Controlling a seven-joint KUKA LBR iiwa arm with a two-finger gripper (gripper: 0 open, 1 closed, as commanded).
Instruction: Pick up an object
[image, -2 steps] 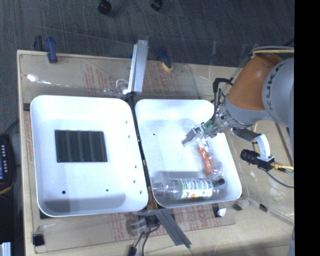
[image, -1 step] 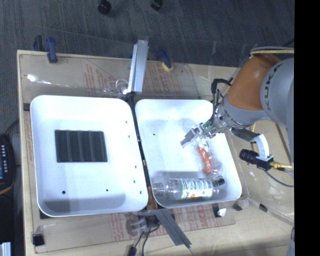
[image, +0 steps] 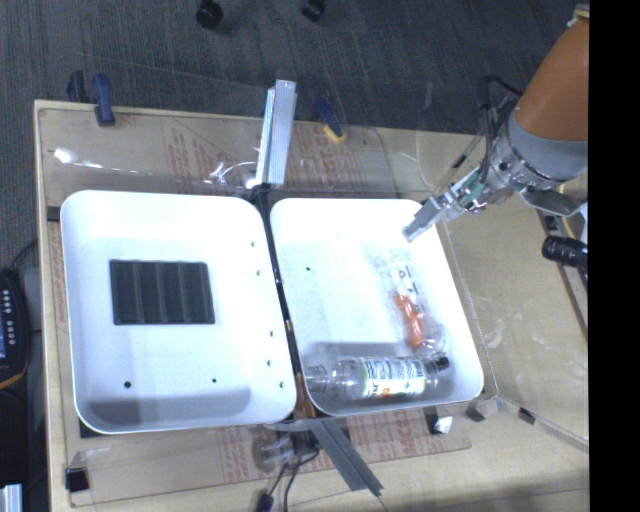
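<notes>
I cannot tell how my gripper (image: 412, 231) is set above the right bin (image: 330, 230), and the clear bottle (image: 375, 377) by the near wall or the orange packet (image: 410, 312) may slip away.

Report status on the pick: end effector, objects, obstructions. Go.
End effector over right bin's far right corner, nothing seen in it. Clear plastic bottle lying along near wall; clear packet with orange item beside it. Dark ribbed block in left bin, no obstruction.

Grey arm (image: 545, 150), orange band (image: 560, 85) above wrist, slim metallic gripper (image: 415, 229) — thin cables
</notes>
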